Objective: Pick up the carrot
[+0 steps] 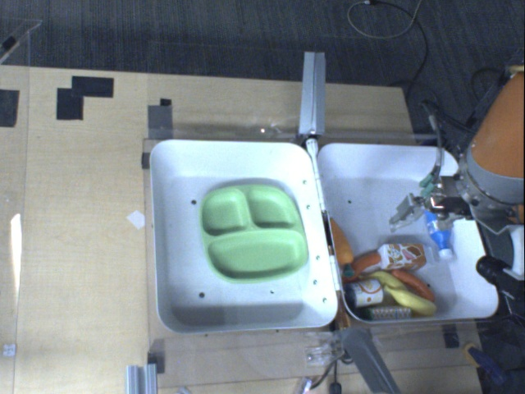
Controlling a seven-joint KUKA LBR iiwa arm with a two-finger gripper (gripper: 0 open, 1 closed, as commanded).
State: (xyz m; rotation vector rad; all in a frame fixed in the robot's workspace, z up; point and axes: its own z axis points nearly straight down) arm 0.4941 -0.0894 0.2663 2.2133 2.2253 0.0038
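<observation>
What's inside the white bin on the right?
The right bin holds a pile at its front: a carrot along the left wall, a banana, a small bottle and a blue thing. Whatever lies under the pile is covered.

The counter [74, 245] is a light wood surface filling the left and centre of the frame, with black rectangular markers [82, 95] at its upper left and dark carpeted floor [205, 19] beyond its top edge. Two shallow white bins rest directly on it side by side: the left bin [168, 245] at frame centre and the right bin [361, 179] at centre right, touching along a shared edge. A grey metal post [312, 93] stands at the top of that shared edge.
</observation>
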